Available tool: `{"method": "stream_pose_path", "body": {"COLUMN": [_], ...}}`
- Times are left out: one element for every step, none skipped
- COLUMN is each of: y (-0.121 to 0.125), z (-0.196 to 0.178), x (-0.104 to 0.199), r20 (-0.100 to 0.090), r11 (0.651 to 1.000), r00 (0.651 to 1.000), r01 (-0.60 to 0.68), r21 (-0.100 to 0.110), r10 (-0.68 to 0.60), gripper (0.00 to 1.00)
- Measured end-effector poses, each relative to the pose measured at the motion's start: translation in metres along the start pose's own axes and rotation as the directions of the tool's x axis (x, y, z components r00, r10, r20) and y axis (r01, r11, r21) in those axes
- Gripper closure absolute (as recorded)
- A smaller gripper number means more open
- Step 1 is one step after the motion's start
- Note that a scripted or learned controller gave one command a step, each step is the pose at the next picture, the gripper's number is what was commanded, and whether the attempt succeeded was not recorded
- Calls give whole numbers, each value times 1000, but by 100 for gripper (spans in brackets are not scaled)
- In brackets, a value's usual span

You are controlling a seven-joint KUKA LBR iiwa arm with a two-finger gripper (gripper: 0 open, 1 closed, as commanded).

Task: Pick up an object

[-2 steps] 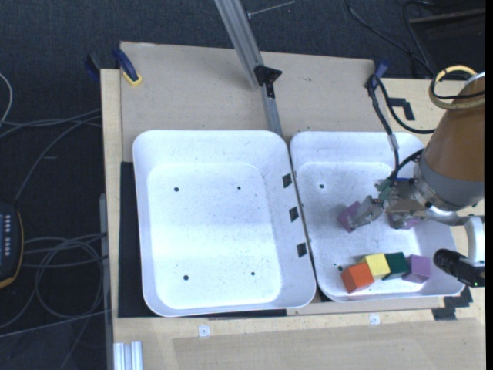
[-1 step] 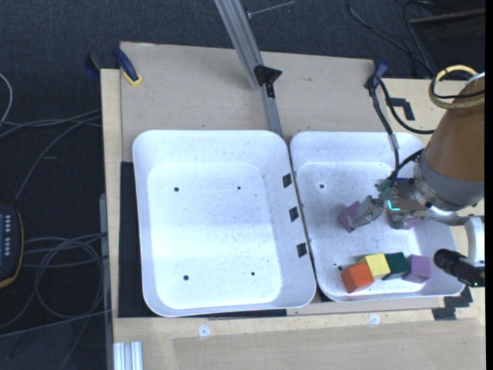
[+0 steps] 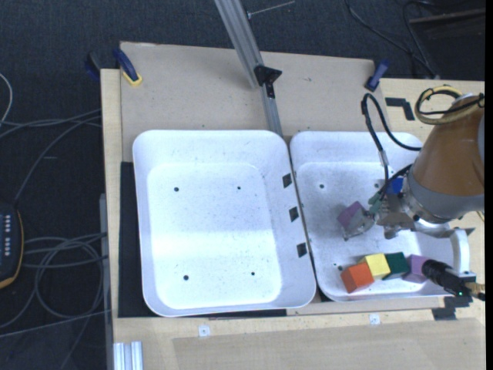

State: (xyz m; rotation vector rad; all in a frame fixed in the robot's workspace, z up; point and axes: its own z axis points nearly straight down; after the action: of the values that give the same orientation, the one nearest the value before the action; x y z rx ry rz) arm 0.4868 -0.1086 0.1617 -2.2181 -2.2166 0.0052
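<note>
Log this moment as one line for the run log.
arm: over right bin | gripper: beside purple block, grasp unclear | near edge: orange block, yellow block, green block | left bin

Tan wooden bench (image 3: 192, 83) on dark carpet, two shallow white bins side by side on top: left bin (image 3: 212, 218) and right bin (image 3: 331, 168), touching along their inner rims with small black clips (image 3: 293, 213) at the seam. Blue-and-yellow clamp (image 3: 127, 66) at the bench's back left corner, blue clamp (image 3: 377, 74) at the back right. A slanted grey metal pole (image 3: 245, 38) meets the bench at the back, between the bins.
</note>
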Motion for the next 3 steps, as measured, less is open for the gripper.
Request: {"method": "stream_pose_path", "body": {"y": [-1,-2,-1], "z": [43,64,52], "x": [-3,-2,-2], "r20": [-1,0,1], "r11": [1000,1000,1000], "r00": [1000,1000,1000], "r01": [0,1,2], "r21": [-1,-2,-7], "r10": [0,-1,-2], "gripper": [0,0,100]}}
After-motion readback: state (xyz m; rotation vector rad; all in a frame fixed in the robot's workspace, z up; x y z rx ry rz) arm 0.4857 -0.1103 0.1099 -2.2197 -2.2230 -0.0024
